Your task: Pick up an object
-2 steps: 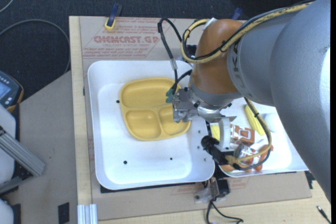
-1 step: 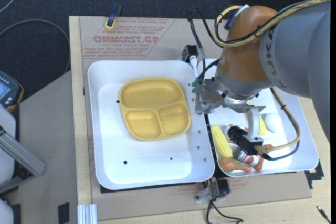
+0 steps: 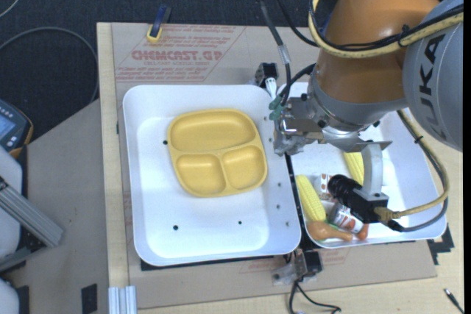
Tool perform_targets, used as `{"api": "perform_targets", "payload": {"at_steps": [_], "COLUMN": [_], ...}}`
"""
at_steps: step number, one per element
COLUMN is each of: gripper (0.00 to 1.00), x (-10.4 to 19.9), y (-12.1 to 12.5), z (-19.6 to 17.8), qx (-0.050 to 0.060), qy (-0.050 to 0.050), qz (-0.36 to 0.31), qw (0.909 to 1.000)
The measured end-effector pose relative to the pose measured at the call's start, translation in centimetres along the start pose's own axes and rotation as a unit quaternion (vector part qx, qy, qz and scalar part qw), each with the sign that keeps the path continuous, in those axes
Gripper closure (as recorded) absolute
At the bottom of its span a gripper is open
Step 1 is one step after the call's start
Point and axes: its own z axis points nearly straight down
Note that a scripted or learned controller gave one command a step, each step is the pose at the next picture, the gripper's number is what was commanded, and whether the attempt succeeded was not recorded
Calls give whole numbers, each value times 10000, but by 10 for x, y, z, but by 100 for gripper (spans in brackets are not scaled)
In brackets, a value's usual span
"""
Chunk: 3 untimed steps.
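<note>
Centrally, smooth yellow three-compartment tray (image 3: 218,152)

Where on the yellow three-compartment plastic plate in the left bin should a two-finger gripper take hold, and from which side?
Probably the yellow three-compartment plastic plate is best gripped at its raised outer rim, coming straight down from above. It lies flat and alone in the left white bin, too wide to span, so the jaws would pinch one rim edge.

Two white bins (image 3: 140,158) sit on the counter. There is one yellow divided plate (image 3: 217,152), two corn cobs (image 3: 310,196), one small bottle (image 3: 347,220), and one orange piece (image 3: 326,232).
</note>
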Motion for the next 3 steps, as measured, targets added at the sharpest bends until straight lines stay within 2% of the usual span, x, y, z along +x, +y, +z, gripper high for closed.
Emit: {"api": "perform_targets", "payload": {"at_steps": [1,2,3], "gripper": [100,100,100], "x": [15,-8,5], "y": [1,31,8], "z": [-37,76,-86], "qx": [31,114,-33], "qy": [-20,-46,0], "qz": [21,53,19], "qw": [10000,9999,10000]}}
